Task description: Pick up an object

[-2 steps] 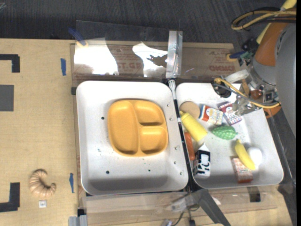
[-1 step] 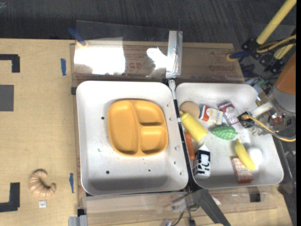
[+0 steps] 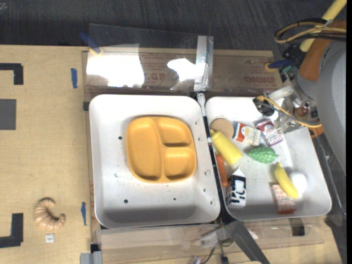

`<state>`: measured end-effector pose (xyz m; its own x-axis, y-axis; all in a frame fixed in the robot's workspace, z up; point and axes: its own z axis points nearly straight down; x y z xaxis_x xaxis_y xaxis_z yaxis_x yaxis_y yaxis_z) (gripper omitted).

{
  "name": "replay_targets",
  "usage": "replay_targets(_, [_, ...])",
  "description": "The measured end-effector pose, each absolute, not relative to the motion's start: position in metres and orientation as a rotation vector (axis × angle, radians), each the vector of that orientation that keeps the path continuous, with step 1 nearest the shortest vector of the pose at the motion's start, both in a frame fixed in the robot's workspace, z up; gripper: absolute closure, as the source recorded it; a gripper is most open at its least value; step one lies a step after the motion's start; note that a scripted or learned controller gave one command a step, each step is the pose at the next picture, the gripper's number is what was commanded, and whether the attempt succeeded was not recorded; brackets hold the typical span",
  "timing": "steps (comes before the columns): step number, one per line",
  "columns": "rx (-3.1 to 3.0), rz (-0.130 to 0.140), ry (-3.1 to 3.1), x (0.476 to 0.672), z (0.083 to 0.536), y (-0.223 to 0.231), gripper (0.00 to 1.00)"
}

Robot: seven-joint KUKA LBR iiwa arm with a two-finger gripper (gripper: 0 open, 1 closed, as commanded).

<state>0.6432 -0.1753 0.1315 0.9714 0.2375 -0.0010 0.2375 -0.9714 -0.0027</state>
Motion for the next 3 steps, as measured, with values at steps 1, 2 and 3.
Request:
replay_targets(1, [-3.125, -0.013, -0.334, 0.634, 0.246, -0.172, 1.0])
replay_targets(2, [-3.125, 0.002, -0.321, 0.554, 0.257, -0.218, 1.0])
replay_targets(3, [-3.122, 0.005, -0.328, 0.555, 0.255, -0.216, 0.0])
